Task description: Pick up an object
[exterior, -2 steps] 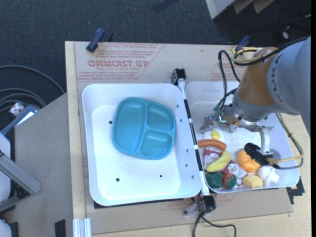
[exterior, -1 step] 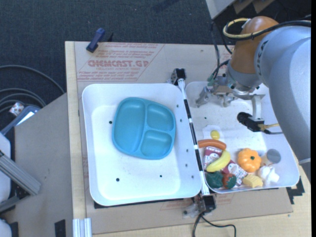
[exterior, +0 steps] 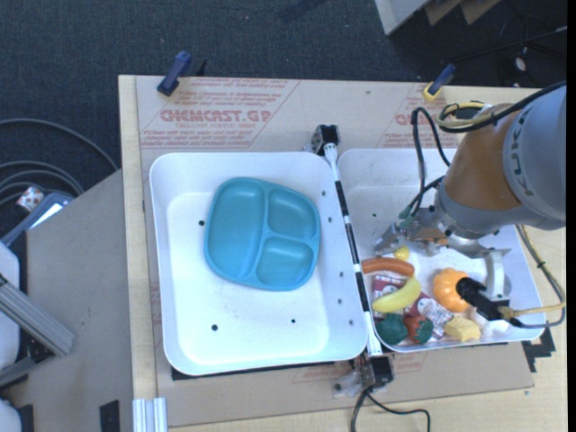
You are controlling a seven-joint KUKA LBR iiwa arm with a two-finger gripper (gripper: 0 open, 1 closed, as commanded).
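Claw (exterior: pixel 409 234) is hanging in the right bin (exterior: pixel 378 183), just beyond the sausage (exterior: pixel 389 265) and banana (exterior: pixel 398 297) (open or closed, cannot tell); toy pile (exterior: pixel 423 318) is crowding the near edge, far half lying open.

1. White bins: two, side by side on the counter (exterior: pixel 225 115). One is the plate bin (exterior: pixel 180 313), the other the food bin (exterior: pixel 378 183).
2. Blue plate (exterior: pixel 263 232): one, with three compartments.
3. Blue clamps: two, both on the counter's far edge, a darker clamp (exterior: pixel 174 73) and a lighter clamp (exterior: pixel 439 81).
4. Black clips: two on the seam between the bins, a far clip (exterior: pixel 326 136) and a near clip (exterior: pixel 378 367).
5. Toy foods, one of each: sausage (exterior: pixel 389 265), banana (exterior: pixel 398 297), orange (exterior: pixel 444 286), green piece (exterior: pixel 391 329), red piece (exterior: pixel 419 328), pale yellow wedge (exterior: pixel 463 330).
6. Red-and-white packet (exterior: pixel 387 283): one.
7. The smaller bits among the food are too small to count.
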